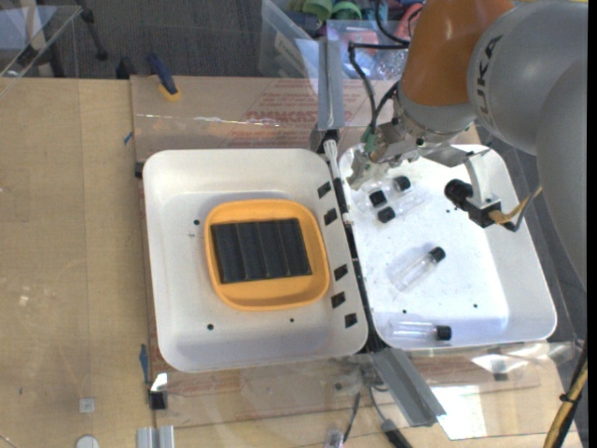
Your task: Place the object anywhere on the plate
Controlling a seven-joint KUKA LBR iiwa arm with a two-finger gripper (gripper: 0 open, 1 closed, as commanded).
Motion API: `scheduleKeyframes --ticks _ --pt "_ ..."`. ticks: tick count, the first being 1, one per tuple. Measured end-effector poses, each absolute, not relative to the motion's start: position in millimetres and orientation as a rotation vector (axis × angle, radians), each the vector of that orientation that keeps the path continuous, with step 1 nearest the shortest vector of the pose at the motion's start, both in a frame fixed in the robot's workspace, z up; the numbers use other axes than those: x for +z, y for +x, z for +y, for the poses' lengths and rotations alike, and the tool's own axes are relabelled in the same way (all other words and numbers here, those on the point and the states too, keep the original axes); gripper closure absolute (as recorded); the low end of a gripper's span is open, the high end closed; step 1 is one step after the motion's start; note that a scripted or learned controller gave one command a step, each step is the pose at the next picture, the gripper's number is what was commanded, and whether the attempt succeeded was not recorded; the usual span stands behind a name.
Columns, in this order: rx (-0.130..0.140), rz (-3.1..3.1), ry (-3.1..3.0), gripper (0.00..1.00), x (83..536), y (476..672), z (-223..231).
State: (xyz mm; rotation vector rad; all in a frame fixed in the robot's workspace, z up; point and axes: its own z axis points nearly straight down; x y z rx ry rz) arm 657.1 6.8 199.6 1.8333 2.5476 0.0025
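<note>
Arm over rt bin, orange plate in lt bin

Surface: pale wood counter w/ a brown cardboard sheet under two shallow white bins side by side. The faint red print on the cardboard is too blurred to read. Behind them is a clear plastic tub of mixed coloured bits. Lt bin holds a rounded orange plate w/ a dark ridged insert. Rt bin holds a clear plastic vial w/ black cap lying mid-bin, well apart from the plate. A second similar vial lies by the near wall, and small black pieces lie near the far-lt corner. The gripper hangs over that corner; can't tell if it's open or closed. Grey arm w/ an orange band shows black letters, partly cut off, approx "UK".
</note>
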Motion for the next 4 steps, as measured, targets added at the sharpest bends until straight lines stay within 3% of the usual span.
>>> scheduleKeyframes --ticks 2,3,4 --pt "0.003 2.708 1.585 1.00 190.5 667.1 57.0" --pt "0.001 2.840 1.344 1.00 185.3 647.3 89.5" --pt "0.001 2.885 1.247 1.00 199.2 598.7 128.9"
